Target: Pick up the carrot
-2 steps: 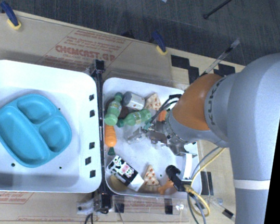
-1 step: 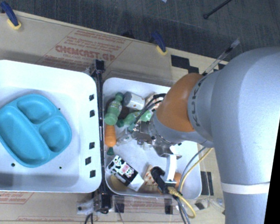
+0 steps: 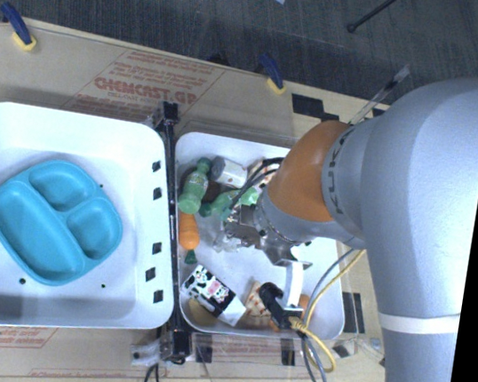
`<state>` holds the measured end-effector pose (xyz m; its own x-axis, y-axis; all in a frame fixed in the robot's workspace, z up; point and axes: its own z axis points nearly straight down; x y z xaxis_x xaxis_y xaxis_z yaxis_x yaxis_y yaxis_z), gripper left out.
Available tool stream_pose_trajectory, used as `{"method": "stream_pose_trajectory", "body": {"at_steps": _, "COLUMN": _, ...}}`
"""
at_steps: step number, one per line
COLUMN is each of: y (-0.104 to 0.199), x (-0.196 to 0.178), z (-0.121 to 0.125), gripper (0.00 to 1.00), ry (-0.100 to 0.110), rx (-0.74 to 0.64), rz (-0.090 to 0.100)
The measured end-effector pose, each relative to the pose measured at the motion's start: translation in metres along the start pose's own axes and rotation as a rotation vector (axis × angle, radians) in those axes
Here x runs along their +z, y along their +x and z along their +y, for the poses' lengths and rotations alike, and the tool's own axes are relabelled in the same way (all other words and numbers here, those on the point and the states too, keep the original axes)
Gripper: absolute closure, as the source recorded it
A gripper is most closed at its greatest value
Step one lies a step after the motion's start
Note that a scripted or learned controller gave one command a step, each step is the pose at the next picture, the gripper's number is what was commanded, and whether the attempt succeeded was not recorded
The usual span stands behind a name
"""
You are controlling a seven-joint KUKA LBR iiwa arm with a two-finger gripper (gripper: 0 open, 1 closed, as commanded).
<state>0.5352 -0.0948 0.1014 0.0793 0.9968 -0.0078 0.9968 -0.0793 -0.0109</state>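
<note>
Camera view, left to right.

Left bin (image 3: 129, 290): 1 blue plate (image 3: 50, 219) with 3 compartments, lying flat near the bin's left side. Nothing else in this bin, so nothing here bears on the pick.

Right bin (image 3: 219, 145): cluttered. 1 carrot (image 3: 187, 231), small and orange, lies against the bin's left wall, just below 1 green bottle (image 3: 192, 189), which looks to be touching it. Lower down, 1 black-and-white patterned carton (image 3: 208, 289), apart from the carrot. Other small items sit under the arm, too hidden to count.

Gripper (image 3: 235, 226): low in the right bin, just right of the carrot and bottle, with the wrist angled towards the left wall. Judgement: it is reaching for the carrot. I cannot tell whether it is spread or closed, as the wrist hides it. Nothing seen held.

Judgement: carrot not yet picked. The wall and the bottle crowd it, so there is a risk of catching the bottle instead.

Totals: 2 bins, 1 plate, 1 carrot, 1 bottle, 1 carton.
</note>
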Motion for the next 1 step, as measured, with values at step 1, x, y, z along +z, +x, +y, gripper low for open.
{"method": "stream_pose_trajectory", "body": {"at_steps": 1, "y": 0.0802, "x": -0.0918, "z": -0.0515, "gripper": 1.00, "ry": -0.005, "rx": 0.051, "rz": 0.009}}
